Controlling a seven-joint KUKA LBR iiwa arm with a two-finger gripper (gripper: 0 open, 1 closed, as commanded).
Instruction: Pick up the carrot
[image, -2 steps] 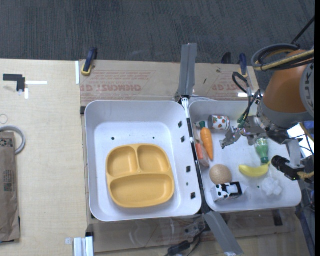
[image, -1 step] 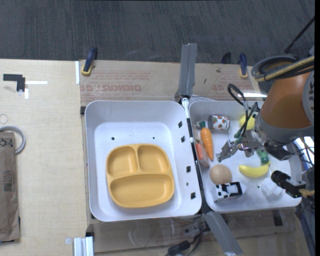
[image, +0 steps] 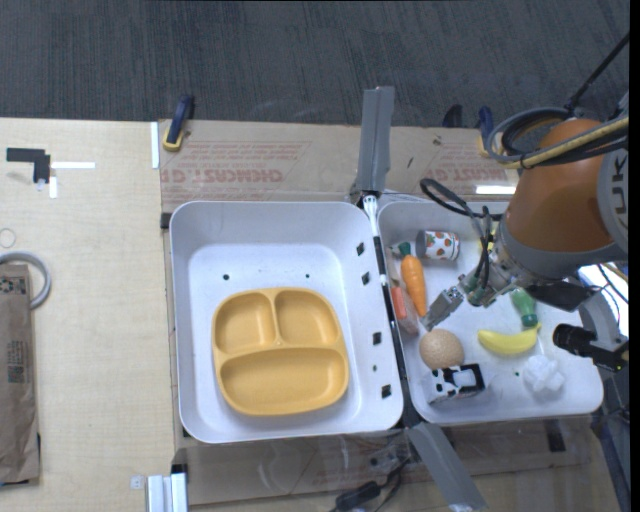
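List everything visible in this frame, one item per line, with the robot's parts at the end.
left bin: 1, white, holds the plate
right bin: 1, white, holds the small items
divided plate: 1, yellow, left bin
carrot: 1, orange, right bin near its left wall
can: 1, white and red, behind the carrot
egg: 1, tan, right bin front
banana: 1, yellow, right of the egg
arm: 1, grey and orange, over the right bin
gripper: 1, beside the carrot
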